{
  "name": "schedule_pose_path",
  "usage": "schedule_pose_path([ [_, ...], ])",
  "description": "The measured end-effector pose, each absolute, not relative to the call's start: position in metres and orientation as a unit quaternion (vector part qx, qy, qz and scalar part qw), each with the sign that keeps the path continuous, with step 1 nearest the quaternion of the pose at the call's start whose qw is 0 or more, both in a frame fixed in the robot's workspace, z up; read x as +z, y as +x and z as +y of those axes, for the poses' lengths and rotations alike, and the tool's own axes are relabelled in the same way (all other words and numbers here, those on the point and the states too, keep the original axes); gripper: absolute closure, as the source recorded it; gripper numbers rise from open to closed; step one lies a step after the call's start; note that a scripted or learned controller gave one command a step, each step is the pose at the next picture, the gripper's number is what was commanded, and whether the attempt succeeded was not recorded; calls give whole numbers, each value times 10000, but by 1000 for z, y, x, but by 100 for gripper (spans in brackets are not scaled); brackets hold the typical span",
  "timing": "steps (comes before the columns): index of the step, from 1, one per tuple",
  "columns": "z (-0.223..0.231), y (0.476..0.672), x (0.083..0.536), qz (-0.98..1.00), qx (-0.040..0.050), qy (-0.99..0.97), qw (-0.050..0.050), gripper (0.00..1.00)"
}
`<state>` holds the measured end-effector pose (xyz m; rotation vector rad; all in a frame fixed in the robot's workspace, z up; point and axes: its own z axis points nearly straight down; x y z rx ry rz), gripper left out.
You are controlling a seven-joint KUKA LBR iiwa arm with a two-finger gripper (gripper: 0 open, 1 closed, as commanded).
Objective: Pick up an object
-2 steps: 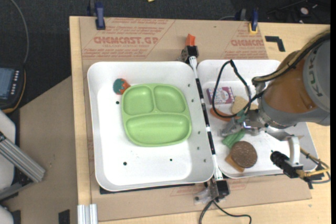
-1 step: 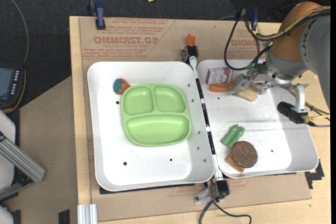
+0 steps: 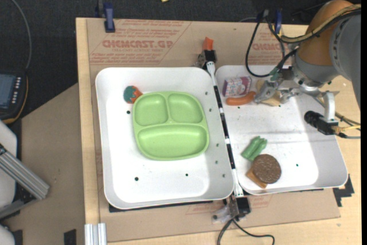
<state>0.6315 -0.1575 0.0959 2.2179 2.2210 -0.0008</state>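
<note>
Two shallow white bins sit side by side on the surface [image 3: 92, 123]. The left bin [image 3: 114, 175] holds a green divided plate [image 3: 170, 125] with a small round red and teal toy [image 3: 132, 93] just off its upper left corner. The right bin [image 3: 321, 169] holds a toy hot dog [image 3: 239, 100] lying near the back left corner, its long axis running left to right with a slight tilt upward to the right. Just behind it stands a small pale purple carton [image 3: 235, 87]. Toward the front lie a green pod-shaped piece [image 3: 253, 147], angled from lower left to upper right, and a burger toy [image 3: 265, 170] beside it. The tool [image 3: 269, 92] is low in the right bin, just right of the hot dog; whether it grips anything cannot be told.
</note>
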Motion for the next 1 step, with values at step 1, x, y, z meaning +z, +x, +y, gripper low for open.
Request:
schedule_pose_path([
  [1, -114, 598, 165, 7084, 16, 7058, 0, 100],
])
